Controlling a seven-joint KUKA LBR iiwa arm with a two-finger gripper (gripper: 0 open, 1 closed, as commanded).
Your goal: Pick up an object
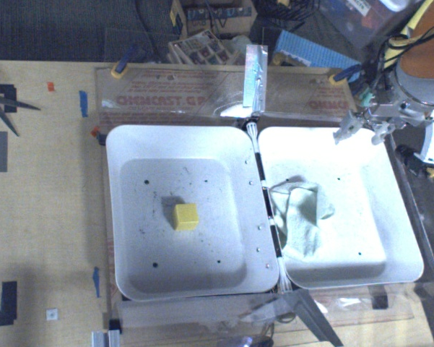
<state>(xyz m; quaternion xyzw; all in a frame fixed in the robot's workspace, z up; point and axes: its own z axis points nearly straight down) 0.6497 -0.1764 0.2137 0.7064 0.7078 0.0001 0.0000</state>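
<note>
2 white bins sit side by side on the worktop (36, 230), their inner rims touching. The yellow block (186, 216) lies near the middle of the left bin (130, 150), open floor all around it. A crumpled pale cloth (302, 215) lies against the inner wall of the right bin (390, 230). The arm (419, 71) is cut off at the upper right; its pincer (361, 129) hangs over that bin's far right corner, nothing visibly between its fingers, and whether they stand apart or together I cannot tell.

Yellow block (186, 216) is seen mid left bin (123, 194); pale cloth (301, 217) is bunched in right bin (390, 215), gripper (362, 126) over its far-right rim.
</note>
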